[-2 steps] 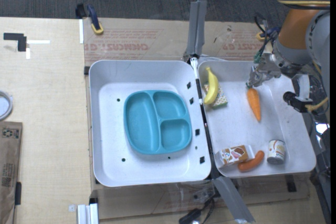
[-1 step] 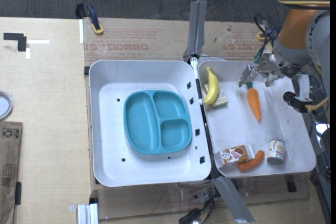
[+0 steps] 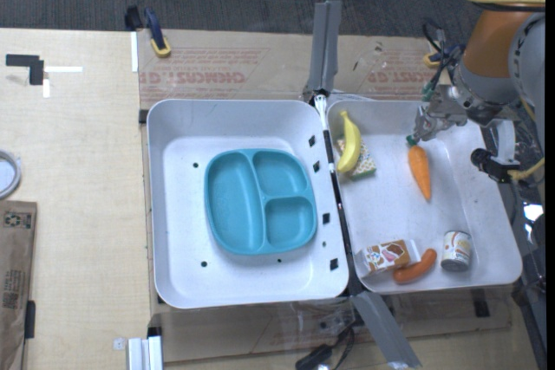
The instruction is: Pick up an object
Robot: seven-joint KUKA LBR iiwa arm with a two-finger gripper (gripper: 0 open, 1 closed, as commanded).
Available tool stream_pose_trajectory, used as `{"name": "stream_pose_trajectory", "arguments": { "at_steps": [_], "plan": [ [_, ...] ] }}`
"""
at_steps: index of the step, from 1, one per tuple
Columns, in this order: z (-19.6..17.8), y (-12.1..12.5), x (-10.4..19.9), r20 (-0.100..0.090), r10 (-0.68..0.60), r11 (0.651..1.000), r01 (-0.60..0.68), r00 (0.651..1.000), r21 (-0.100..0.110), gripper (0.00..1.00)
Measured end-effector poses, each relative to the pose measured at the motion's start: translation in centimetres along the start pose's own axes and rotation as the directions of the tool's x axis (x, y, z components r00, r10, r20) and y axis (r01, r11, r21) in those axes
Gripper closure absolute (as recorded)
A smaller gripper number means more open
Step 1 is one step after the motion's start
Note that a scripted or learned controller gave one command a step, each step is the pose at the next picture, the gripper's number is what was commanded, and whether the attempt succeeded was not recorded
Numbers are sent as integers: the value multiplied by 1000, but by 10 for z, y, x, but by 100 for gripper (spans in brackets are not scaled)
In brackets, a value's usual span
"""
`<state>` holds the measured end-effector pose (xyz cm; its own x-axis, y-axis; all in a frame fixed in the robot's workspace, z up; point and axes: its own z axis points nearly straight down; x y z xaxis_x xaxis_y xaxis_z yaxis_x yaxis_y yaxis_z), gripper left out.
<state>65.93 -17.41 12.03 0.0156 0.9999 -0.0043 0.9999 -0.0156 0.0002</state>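
Blue tray [image 3: 260, 202], one banana [image 3: 349, 142], one carrot [image 3: 420, 171]

Bright, even overhead light; soft shadows inside the white bins [image 3: 165, 186]. Mild glare on the right bin's floor. Focus slightly soft throughout.

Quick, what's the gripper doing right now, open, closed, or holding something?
Gripper: right at the top end of the carrot in the right bin; open or closed cannot be told, and no clear hold on anything.
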Motion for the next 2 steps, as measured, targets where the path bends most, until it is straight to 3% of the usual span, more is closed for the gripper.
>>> {"name": "stream_pose_trajectory", "arguments": {
  "at_steps": [1, 2],
  "plan": [
    [0, 0, 0, 0, 0, 1000, 0, 1000, 0, 0],
    [29, -28, 16, -4, 61, 998, -61, 998, 2, 0]
  ]
}}
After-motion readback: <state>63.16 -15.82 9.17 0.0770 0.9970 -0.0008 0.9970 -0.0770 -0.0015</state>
